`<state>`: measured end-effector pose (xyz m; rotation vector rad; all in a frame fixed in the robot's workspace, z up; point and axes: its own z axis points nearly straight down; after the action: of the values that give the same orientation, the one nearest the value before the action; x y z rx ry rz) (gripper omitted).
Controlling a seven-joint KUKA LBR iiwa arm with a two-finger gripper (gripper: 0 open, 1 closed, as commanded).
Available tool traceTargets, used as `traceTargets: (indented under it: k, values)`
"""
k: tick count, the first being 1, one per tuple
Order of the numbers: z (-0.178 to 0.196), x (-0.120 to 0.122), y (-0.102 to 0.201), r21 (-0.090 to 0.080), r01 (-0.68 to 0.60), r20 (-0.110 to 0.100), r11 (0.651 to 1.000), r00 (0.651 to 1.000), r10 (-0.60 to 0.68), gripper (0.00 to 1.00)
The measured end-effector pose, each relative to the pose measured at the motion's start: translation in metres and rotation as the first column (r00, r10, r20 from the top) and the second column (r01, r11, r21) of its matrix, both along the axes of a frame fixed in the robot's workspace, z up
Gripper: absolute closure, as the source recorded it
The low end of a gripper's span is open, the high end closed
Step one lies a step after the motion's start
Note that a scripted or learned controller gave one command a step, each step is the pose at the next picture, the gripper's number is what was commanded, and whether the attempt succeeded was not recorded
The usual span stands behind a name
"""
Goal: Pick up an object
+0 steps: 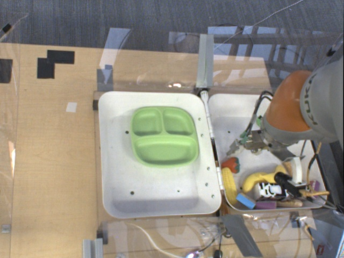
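Lengthwise, corn cob [229, 183] pointing near-to-far.

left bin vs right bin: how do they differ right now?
Contents: the left bin holds one green divided plate; the right bin holds a clutter of small toys, among them a corn cob and a banana.
Spread: the plate sits near the left bin's middle; the toys crowd the right bin's near end.
Arm: the gripper hangs over the right bin, not the left bin.
Both are shallow, white, side by side.
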<state>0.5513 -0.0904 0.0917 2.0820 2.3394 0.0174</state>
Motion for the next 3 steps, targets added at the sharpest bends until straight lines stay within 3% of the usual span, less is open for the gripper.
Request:
traceTargets:
  k: [1, 2, 3]
  values:
    - [0.001, -0.015, 0.003, -0.003, 0.041, 0.010, 0.999, 0.999, -0.041, 0.00]
    - [0.001, -0.028, 0.004, -0.004, -0.011, 0.012, 1.000, 1.000, 0.011, 0.00]
    - [0.013, -0.026, 0.007, 0.002, -0.013, 0.014, 1.000, 1.000, 0.013, 1.00]
